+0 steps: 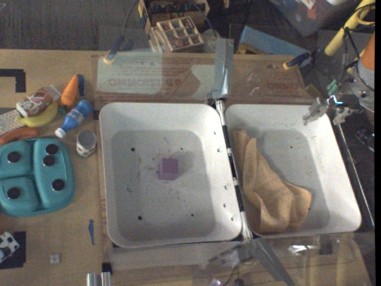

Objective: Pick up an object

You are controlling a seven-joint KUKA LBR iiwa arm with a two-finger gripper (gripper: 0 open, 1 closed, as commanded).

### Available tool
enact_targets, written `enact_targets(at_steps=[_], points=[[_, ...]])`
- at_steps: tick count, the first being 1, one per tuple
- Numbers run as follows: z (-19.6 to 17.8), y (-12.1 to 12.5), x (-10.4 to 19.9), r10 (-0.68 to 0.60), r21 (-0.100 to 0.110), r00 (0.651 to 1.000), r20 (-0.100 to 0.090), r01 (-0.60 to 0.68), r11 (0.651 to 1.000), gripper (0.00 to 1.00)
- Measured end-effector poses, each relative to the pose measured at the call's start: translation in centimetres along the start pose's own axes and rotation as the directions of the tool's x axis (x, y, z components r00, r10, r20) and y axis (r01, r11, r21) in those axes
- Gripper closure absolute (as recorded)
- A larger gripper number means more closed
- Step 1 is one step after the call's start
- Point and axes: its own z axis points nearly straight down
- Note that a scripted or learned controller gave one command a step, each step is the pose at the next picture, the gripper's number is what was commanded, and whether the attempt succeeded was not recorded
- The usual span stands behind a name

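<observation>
The gripper sits at the upper right corner of the right bin, above its rim. It appears as a small pale metallic shape against dark clutter; whether the fingers are spread or pressed together cannot be told, and nothing is seen between them. The arm behind it is cut off by the right edge of the view, showing only a grey mass and a sliver of orange.

In the left bin, a small purple block lies near the middle of the floor, well apart from the gripper. Its edges are soft and its exact form is hard to make out. Dark specks dot the floor around it.

In the right bin, a tan cloth lies crumpled along the left wall, running from the upper left towards the lower middle. Its folds hide the floor beneath.

On the worktop left of the bins lie a teal tray with dark round spots, a small blue bottle, a grey can, an orange carrot-shaped toy and a banana, partly covered by a small package.
</observation>
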Motion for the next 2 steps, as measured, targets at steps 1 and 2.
enact_targets(at_steps=[1,2], points=[[11.5,-3.4,1.3,-0.292,-0.002,0.956,0.002,0.292,0.956,0.00],[11.7,-15.5,3.3,-0.451,-0.003,0.893,0.001,0.451,0.893,0.00]])
